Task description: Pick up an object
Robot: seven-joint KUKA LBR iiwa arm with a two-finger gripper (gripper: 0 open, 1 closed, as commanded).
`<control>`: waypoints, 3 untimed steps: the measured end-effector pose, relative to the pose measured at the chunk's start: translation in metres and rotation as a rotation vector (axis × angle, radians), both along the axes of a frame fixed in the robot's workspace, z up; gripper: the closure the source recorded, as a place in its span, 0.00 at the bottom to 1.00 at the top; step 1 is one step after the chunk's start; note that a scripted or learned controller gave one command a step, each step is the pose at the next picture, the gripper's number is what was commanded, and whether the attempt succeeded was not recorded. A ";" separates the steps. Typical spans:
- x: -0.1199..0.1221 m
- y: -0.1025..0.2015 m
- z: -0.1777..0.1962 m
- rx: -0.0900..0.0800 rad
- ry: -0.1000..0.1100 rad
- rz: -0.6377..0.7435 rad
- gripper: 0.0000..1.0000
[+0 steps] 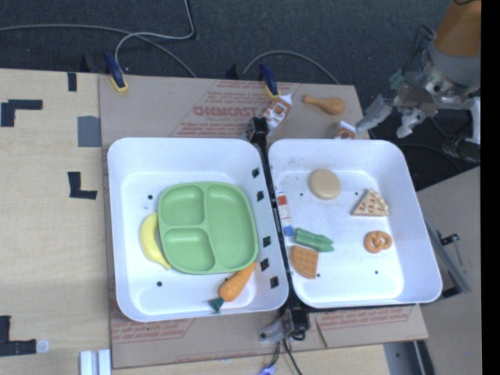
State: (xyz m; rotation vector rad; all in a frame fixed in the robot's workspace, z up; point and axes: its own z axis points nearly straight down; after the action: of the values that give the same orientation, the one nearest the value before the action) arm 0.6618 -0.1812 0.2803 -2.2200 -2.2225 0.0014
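Clearly the approach is only beginning: the hand [391,116], fingers spread and holding nothing, hovers outside the right bin [414,209]; next it must descend over the pretzel [377,242] inside.

A: What's in the left bin [125,209]?
B: A tray [208,226] at centre, a banana [151,241] touching it at nine o'clock, a carrot [235,284] at five.
A: And the right bin [406,233]?
B: Bun [323,183] at twelve, wedge [370,204] at two, pretzel [377,242] at four, waffle [305,262] at seven, with a bean pod [314,240] just behind it.
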 end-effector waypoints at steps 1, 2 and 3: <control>-0.019 -0.043 -0.125 0.000 0.004 -0.001 0.00; 0.008 0.021 -0.194 0.000 -0.004 0.002 0.00; -0.027 0.027 -0.194 -0.002 -0.004 0.000 0.00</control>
State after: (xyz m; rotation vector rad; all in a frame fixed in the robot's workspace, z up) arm 0.6352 -0.1545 0.0866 -2.2230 -2.2255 -0.0006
